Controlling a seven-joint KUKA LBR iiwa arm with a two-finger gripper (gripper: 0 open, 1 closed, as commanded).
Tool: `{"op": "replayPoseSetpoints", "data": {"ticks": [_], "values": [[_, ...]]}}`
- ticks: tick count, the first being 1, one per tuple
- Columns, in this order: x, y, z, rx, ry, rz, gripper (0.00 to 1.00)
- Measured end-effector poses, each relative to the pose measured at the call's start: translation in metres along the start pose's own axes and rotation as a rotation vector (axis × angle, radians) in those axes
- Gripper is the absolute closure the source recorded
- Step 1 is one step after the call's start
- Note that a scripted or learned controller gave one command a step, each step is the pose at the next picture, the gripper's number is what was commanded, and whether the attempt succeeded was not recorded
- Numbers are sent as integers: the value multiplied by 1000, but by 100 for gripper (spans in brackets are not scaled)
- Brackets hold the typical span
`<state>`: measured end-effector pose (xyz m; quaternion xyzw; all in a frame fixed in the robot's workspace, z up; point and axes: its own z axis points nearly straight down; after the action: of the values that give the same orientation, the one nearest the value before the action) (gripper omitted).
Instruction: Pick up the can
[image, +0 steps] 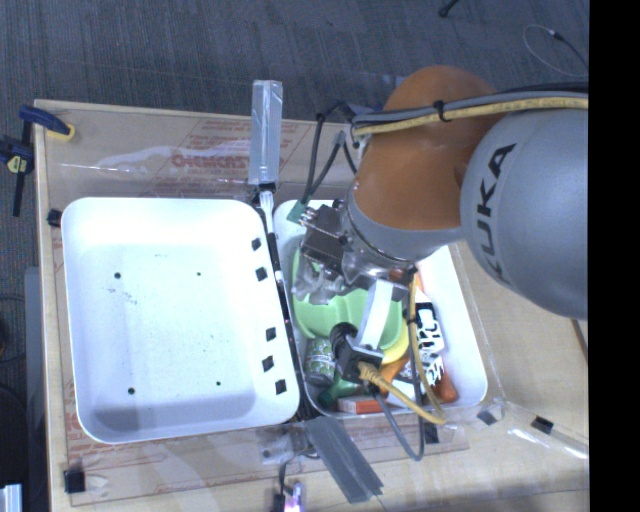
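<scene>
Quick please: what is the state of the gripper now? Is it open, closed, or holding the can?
Gripper: cannot be told. It is low in the right bin, above the clutter, and the can lies nearby, not visibly held.

much of the right bin (470, 345) and its clutter behind the arm (450, 190)

White "KUKA" lettering, partly cut off, on the grey arm (520, 215).
</scene>
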<state>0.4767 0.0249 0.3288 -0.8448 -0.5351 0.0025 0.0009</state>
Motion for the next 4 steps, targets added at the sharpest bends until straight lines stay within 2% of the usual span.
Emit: {"op": "replayPoseSetpoints", "data": {"ticks": [1, 2, 3, 4], "values": [[108, -21, -96, -2, 2, -121, 100], [155, -68, -113, -3, 1, 237, 100], [140, -67, -78, -2, 3, 543, 100], [187, -60, -113, 0, 0, 271, 100]]}}
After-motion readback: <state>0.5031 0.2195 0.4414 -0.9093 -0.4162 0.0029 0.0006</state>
